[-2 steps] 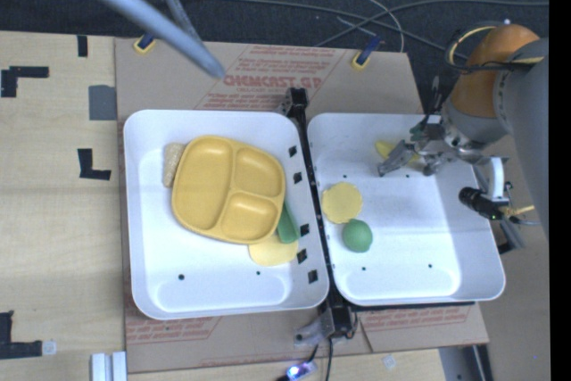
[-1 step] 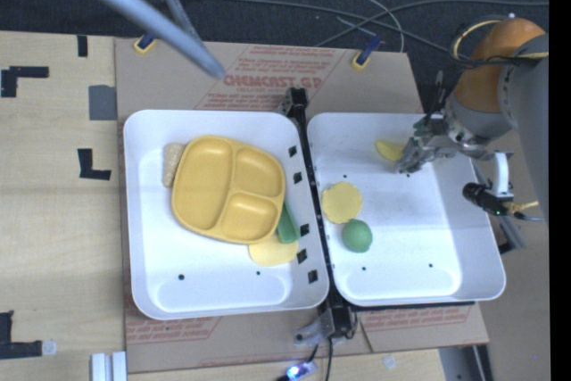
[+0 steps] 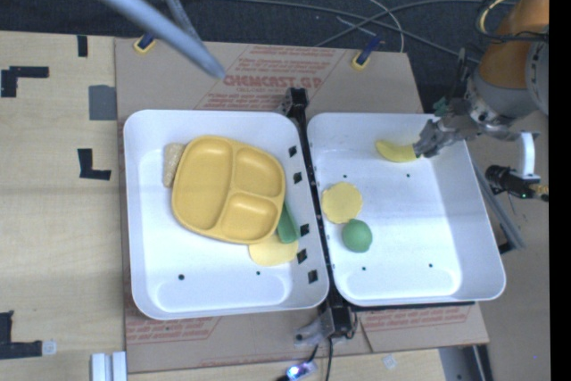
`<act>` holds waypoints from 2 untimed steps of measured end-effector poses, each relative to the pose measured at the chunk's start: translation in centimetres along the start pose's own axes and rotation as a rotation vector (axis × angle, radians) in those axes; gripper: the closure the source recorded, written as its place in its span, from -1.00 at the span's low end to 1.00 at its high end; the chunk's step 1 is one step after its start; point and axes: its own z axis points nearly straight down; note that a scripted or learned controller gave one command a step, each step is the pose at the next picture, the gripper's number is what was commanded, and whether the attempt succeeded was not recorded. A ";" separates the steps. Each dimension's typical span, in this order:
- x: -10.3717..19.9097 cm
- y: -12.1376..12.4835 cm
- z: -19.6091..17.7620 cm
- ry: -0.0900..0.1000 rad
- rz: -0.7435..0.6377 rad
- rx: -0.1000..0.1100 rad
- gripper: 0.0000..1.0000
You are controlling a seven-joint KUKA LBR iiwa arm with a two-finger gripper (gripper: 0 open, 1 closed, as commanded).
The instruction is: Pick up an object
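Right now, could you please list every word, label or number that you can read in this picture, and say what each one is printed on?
"CHEMCAST GP": red print on the brown cardboard sheet under the bins, just beyond the left bin.
Further red print on the same sheet, above that line and along the near edge under the bins: too small and blurred to read.

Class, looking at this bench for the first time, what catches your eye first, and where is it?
The large yellow divided plastic tray dominates the left white bin. In the right white bin, the grey arm's gripper sits at a small yellow banana-shaped piece near the far edge, with a round green ball closer in.
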 end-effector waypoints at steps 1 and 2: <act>0.7 0.4 -6.1 0.000 -0.001 0.000 1.00; 1.6 0.4 -12.1 0.000 -0.002 -0.001 1.00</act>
